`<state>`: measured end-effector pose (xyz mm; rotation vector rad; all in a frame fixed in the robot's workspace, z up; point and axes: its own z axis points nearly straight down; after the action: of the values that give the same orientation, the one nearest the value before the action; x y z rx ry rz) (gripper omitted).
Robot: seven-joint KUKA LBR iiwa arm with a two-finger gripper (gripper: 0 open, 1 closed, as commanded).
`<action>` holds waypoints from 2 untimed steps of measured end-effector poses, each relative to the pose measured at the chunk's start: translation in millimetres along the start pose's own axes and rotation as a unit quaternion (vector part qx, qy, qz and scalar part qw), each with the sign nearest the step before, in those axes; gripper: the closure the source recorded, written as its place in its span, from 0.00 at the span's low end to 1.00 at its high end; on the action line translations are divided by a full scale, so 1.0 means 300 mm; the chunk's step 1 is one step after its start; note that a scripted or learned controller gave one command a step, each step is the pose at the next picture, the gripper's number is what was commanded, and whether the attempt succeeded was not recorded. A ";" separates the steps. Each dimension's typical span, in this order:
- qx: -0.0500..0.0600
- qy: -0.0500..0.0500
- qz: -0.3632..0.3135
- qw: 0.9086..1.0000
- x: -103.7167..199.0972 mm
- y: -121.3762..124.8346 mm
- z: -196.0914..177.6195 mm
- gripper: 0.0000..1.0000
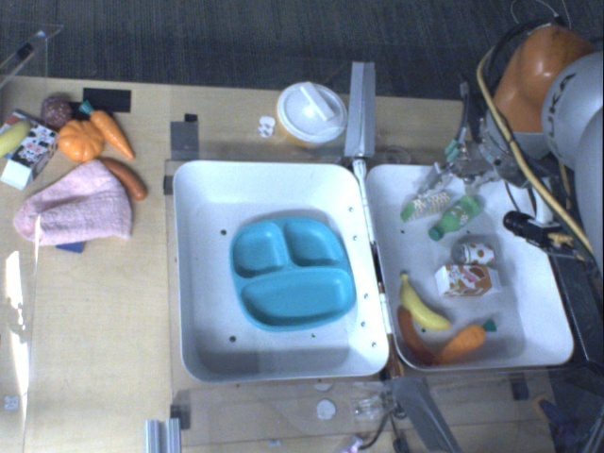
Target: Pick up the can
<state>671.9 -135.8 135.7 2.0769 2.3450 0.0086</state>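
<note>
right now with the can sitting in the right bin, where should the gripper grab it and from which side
Probably around its round side wall, coming straight down from above. The can seems to stand upright in the right bin, top facing the camera. The carton crowds its near side and the green bottle lies beyond, so the fingers would best close across its left and right flanks.

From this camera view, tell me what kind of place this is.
Most likely a robot manipulation lab bench, not a real kitchen. Two white bins sit side by side on a wooden bench, toy food such as a banana and carrot fills one, and a grey and orange arm reaches in.
</note>
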 end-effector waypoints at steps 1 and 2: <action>0.002 0.001 0.052 0.999 0.045 0.000 0.166 0.00; -0.001 0.001 -0.118 0.993 0.124 -0.199 0.155 0.00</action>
<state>608.5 -106.1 88.4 1.7844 2.5745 0.0098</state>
